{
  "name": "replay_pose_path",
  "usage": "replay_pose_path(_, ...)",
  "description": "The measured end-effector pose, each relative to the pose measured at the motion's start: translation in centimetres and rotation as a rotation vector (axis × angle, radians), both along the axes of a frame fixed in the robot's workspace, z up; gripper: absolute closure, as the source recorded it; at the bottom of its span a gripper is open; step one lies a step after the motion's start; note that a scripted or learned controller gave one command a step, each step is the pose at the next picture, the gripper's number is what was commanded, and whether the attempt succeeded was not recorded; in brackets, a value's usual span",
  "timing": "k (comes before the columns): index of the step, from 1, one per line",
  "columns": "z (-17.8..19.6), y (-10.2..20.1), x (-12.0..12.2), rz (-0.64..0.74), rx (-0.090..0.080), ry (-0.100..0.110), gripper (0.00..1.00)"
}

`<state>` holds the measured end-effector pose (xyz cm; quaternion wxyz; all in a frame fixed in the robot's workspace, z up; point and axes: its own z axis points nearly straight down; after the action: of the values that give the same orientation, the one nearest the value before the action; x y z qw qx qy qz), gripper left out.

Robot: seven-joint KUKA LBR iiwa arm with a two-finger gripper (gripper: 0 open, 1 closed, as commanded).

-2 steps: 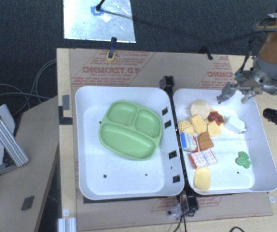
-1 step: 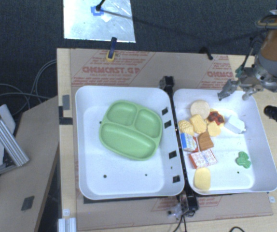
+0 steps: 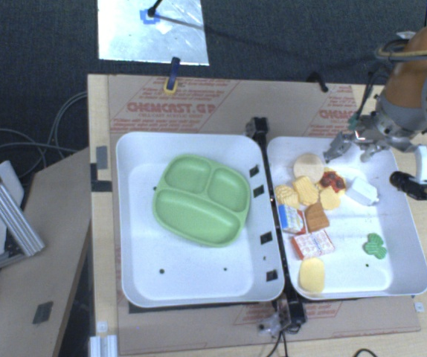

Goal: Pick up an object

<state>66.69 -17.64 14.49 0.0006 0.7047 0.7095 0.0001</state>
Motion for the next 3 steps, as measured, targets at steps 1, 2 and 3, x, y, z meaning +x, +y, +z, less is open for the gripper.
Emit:
replay_pose_path(1,-4.1,0.0,-0.1,0.0,0.0,0.001,0.0)
replay_pose_path(2,-6.0,0.1,0.0,0.001,0.0,-0.001,0.0)
replay_pose_path(3,-4.7,0.0,0.2,0.002,-0.002,-0.006,1.0)
